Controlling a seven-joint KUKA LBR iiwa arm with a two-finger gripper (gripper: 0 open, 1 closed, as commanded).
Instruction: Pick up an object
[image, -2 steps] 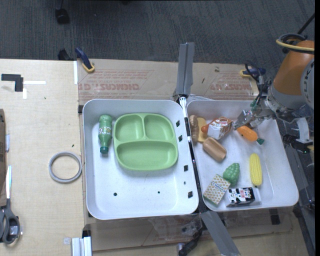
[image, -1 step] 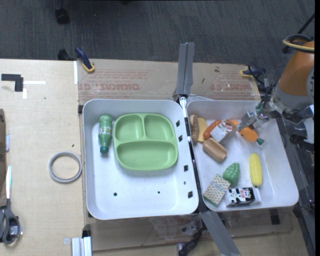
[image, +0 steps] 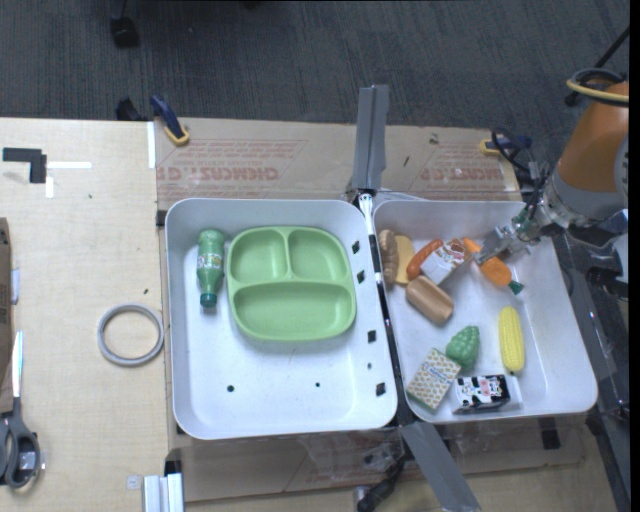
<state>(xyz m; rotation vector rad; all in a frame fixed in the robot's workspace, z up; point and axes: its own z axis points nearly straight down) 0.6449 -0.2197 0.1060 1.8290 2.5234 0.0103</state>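
Looking down at the wooden bench (image: 80, 250): two white bins side by side, the left bin (image: 270, 400) and the right bin (image: 560, 390), touching along the middle. The grey arm (image: 590, 160) with its orange band comes in over the right bin's far right corner. Anyone want to do the contents?

@OP sure, biggest first. The left bin has a green divided plate (image: 292, 282) sitting flat toward the back, with a green bottle (image: 209, 266) lying just beside its left edge. Out on the bench, left of the bins, there's a grey tape ring (image: 130, 333).

@reply and the right bin?

@OP that's the crowded one. Near the back left there's a tan bun (image: 429, 299), with an orange and white packet (image: 446, 257) just behind it. A yellow corn cob (image: 511, 339) lies toward the right side. At the front there's a patterned cracker box (image: 432, 378), a black and white carton (image: 483, 392) next to it, and a small green leafy toy (image: 463, 345) just above those two. The carrot (image: 497, 272) is at the back right, orange with a green tip, lying on the bin floor.

@reply and the gripper?

@OP the gripper (image: 512, 238) is low over the back of the right bin, just behind the carrot and right of the packet. Honestly can't tell if it's open or closed, it's a grey blur. Nothing visibly held.
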